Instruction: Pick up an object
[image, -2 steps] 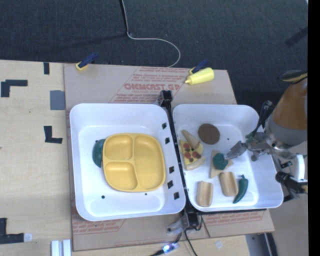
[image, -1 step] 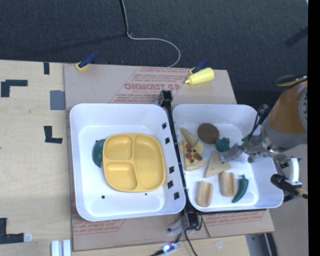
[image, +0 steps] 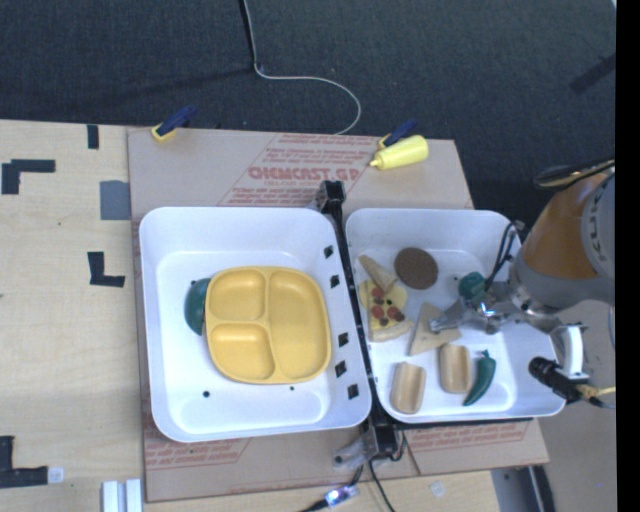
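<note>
The right bin (image: 500, 228) holds several toy foods. A pizza slice (image: 383, 298) lies at its left, with a brown round cookie (image: 415, 267) behind it. A pale tan wedge (image: 428, 332) sits in the middle. Two bread rolls (image: 407, 386) (image: 453, 367) and a green pepper (image: 481, 378) lie along the front. My gripper (image: 458, 314) reaches in from the right and hangs low over the wedge's right corner, touching or nearly touching it. A small teal piece (image: 470, 286) shows just behind the gripper; I cannot tell whether it is a loose object.
The left bin (image: 160, 250) carries a yellow divided plate (image: 268, 324) with a dark green object (image: 196, 305) poking out under its left edge. A yellow bottle (image: 402, 152) lies on the cardboard behind the bins. The arm's body (image: 565, 250) overhangs the right bin's right wall.
</note>
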